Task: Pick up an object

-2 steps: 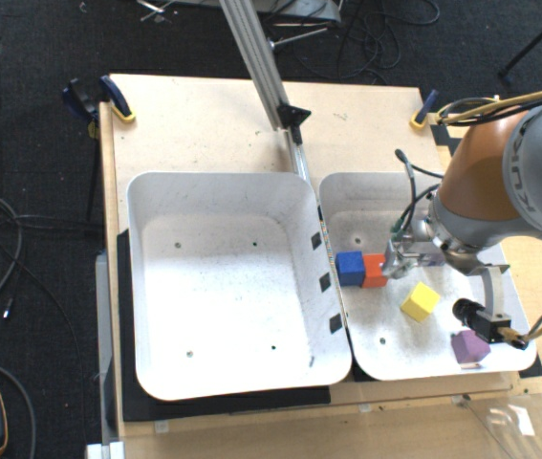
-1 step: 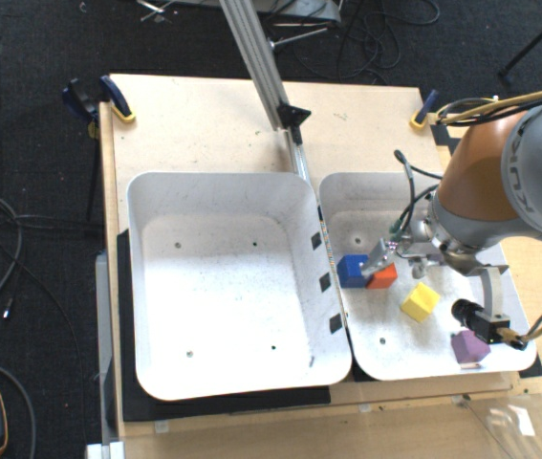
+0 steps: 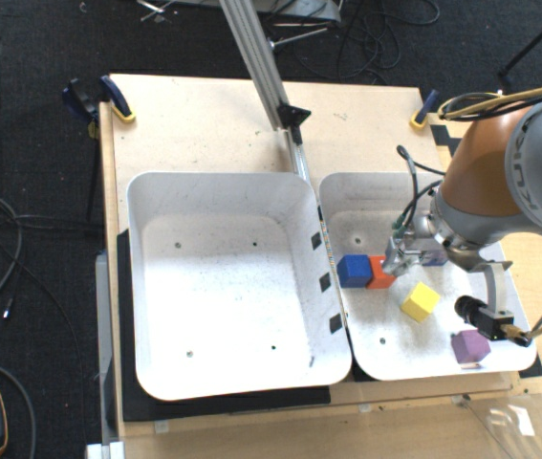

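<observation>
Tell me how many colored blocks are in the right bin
4. The blue block sits left of center, the orange block touches its right side under the gripper, the yellow block lies lower right, and the purple block is near the front right corner. Others could hide beneath the arm.

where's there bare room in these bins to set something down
The left bin has bare floor from wall to wall. In the right bin, the back strip is bare. It is crowded mid-bin, where the pincer sits at the blue cube and orange block; yellow cube and purple cube fill the front right.
</observation>
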You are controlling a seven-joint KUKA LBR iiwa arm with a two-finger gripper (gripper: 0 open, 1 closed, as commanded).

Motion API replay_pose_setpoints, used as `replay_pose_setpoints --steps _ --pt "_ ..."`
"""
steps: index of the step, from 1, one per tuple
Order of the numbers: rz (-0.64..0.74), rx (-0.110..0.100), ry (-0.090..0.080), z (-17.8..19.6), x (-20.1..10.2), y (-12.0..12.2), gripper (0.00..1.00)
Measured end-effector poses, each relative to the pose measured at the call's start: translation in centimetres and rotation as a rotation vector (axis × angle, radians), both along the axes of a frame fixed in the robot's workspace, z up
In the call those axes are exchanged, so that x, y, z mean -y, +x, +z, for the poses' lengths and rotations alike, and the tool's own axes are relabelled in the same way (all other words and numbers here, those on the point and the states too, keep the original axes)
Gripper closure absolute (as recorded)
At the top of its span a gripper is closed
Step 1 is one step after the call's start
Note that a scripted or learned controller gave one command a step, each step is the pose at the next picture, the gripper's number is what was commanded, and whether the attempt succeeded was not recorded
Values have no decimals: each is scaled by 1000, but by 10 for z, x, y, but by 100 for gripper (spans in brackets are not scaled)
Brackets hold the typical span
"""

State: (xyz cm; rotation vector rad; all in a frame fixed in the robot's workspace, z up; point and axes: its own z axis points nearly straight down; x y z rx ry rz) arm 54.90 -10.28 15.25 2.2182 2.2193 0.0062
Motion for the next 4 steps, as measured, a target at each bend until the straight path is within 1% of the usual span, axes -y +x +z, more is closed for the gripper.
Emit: replay_pose_setpoints --steps 1,2,3,4 --pt "0 -1 0 0 0 0 0" --pt "-5 0 -4 51 52 1 0" --pt "-3 15 -6 -31 20 33 0" --pt "-8 26 -20 -37 19 22 0"
